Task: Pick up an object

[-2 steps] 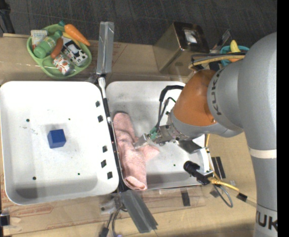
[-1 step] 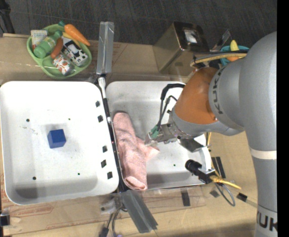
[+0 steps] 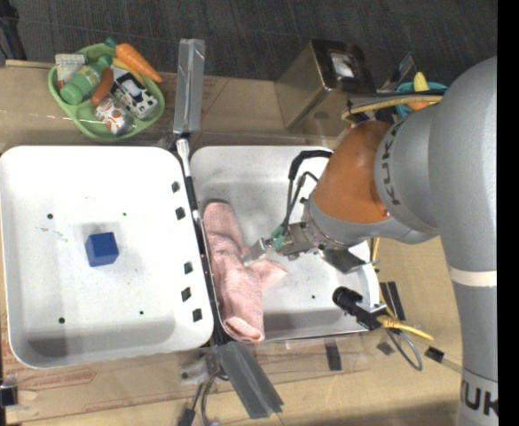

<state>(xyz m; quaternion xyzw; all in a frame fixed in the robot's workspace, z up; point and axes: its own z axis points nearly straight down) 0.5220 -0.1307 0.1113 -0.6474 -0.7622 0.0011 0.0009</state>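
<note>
Camera view: claw at pink cloth

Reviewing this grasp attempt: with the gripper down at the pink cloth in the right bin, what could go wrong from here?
1. The gripper meets only an outer fold of the pink cloth, so a pinch may catch too little fabric and slip off.
2. The cloth lies along the right bin's left wall; lifting may drag it over the divider.
3. The blue cube sits in the left bin, far from this approach.
</note>
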